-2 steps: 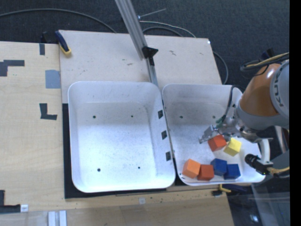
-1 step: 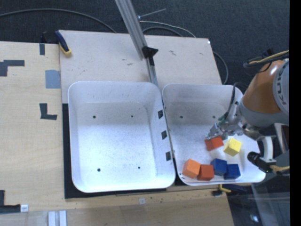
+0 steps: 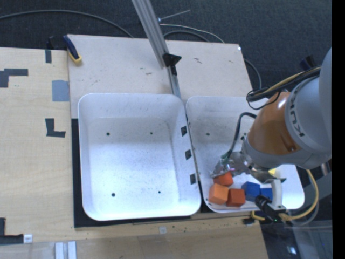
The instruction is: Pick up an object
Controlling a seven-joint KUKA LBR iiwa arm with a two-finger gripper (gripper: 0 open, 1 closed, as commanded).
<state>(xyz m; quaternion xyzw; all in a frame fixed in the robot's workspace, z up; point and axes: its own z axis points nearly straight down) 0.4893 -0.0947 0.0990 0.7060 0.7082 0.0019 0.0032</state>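
Orange and red blocks (image 3: 226, 192) huddle with a blue block (image 3: 252, 189) at six o'clock in the right bin (image 3: 207, 115), likely piled against its near wall. At their twelve o'clock the gripper (image 3: 222, 169) hangs close above; its opening I cannot tell.

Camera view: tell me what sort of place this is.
Probably a robotics lab bench: a grey and orange arm reaches over two white bins, coloured blocks sit in the right bin, and cables trail across dark carpet.
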